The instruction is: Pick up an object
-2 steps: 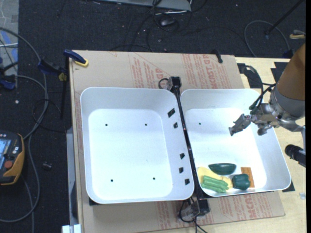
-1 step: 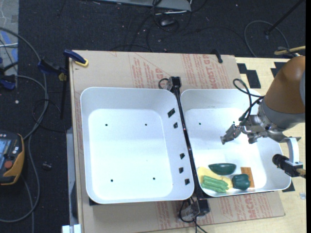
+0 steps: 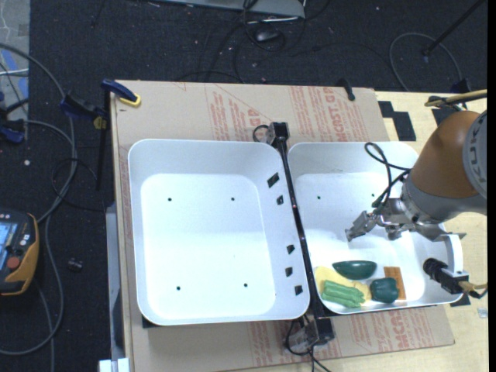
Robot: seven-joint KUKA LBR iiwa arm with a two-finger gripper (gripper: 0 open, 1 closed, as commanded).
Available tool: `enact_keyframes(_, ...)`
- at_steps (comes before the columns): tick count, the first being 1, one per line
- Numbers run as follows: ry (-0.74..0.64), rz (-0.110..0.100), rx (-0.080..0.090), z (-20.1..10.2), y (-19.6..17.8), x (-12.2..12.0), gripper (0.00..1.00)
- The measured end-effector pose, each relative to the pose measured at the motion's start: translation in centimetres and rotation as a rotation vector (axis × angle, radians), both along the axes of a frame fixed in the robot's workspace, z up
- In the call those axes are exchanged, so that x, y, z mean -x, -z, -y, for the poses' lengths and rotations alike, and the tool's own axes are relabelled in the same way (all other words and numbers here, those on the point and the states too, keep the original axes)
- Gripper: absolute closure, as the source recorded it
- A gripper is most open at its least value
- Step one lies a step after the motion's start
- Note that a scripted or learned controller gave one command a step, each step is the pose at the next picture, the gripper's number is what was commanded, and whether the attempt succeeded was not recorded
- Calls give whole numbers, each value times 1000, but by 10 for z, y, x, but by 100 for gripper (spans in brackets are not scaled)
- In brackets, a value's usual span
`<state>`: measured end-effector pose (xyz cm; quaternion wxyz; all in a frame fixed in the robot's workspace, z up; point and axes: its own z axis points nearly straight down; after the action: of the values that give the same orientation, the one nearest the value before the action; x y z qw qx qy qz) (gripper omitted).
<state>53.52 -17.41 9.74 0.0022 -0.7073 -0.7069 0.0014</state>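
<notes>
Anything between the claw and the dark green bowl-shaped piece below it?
No. In the camera view only bare white floor of the right bin separates the claw from the dark green piece.

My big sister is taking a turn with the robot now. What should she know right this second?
Gripper: over the right bin, above the bin floor, with nothing between its fingers that I can see.
Things: a dark green bowl-shaped piece, a light green ridged piece, a teal lump and a small orange block sit bunched at the right bin's near edge. The left bin sits beside it.
Done: nothing picked up.
Left: lower onto one piece, grip, lift.
</notes>
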Motion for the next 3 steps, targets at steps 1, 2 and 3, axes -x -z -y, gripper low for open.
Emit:
enact_keyframes(1,0,5,1,0,-13,-2,100)
enact_keyframes(2,-2,9,2,-10,-70,-2,100)
enact_keyframes(3,0,8,2,-4,-114,1,100)
